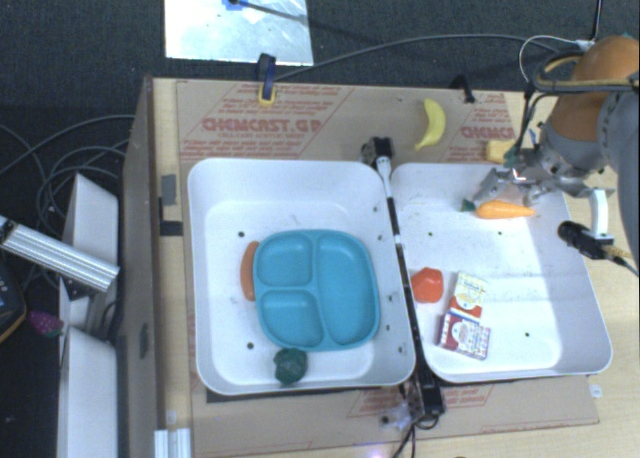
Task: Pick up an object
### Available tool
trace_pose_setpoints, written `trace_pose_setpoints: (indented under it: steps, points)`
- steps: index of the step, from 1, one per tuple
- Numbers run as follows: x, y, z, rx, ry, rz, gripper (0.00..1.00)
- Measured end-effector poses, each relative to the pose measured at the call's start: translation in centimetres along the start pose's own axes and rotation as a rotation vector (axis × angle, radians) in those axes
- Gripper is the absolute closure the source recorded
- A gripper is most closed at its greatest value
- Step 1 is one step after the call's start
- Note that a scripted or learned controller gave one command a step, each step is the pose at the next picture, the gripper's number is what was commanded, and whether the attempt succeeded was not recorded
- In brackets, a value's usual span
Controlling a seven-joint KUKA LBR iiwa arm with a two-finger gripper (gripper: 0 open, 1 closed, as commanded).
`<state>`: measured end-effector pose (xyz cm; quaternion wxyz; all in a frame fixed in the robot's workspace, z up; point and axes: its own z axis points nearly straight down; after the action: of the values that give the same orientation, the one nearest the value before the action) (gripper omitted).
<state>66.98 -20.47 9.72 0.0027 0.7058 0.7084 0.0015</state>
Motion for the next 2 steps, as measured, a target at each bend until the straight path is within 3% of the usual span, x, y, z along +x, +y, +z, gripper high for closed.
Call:
trace_pose_setpoints:
  steps: [1,2]
  points:
    - [5.2,0.3,0.3,-0.007,-0.003,0.000,0.00]
    - [7.6,-1.0,0.4,-0.017,-0.006,0.000,0.00]
